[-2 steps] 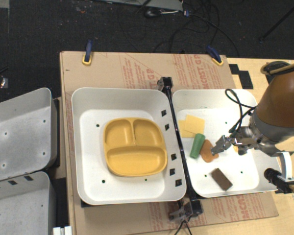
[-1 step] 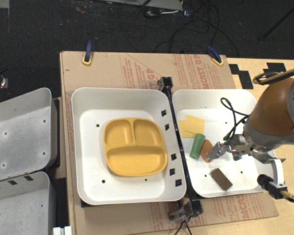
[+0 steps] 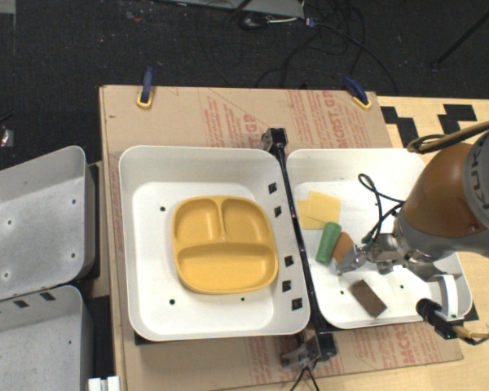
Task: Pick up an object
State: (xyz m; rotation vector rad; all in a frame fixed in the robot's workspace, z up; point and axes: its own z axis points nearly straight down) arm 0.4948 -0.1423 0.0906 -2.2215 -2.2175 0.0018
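From the camera view, 2 shallow white bins sit side by side on a brown cardboard-covered tabletop (image 3: 228,108). The left bin (image 3: 138,218) holds a yellow divided plate (image 3: 225,244) with 3 compartments, lying flat near the bin's middle. The right bin (image 3: 407,165) is the landmark for the rest.

Inside the right bin, a pale yellow flat block (image 3: 319,209) lies toward its upper left part. Just below that block, a green cylinder (image 3: 328,243) lies tilted, its upper end touching or nearly touching the yellow block. An orange-brown piece (image 3: 343,248) rests right beside the green cylinder on its right. Lower in the right bin, near the front wall, a dark brown rectangular block (image 3: 367,296) lies flat and apart from the others.

The arm (image 3: 456,194), orange-banded above the wrist, reaches over the right side of the right bin. Its claw (image 3: 352,261) is low inside the bin, just right of and below the orange-brown piece, and above the dark brown block. Whether the claw is released or clenched cannot be told; nothing is plainly seen between its fingers. Black cables (image 3: 375,194) loop from the wrist across the bin.

2 blue-and-yellow clamps (image 3: 146,88) grip the tabletop's far edge.
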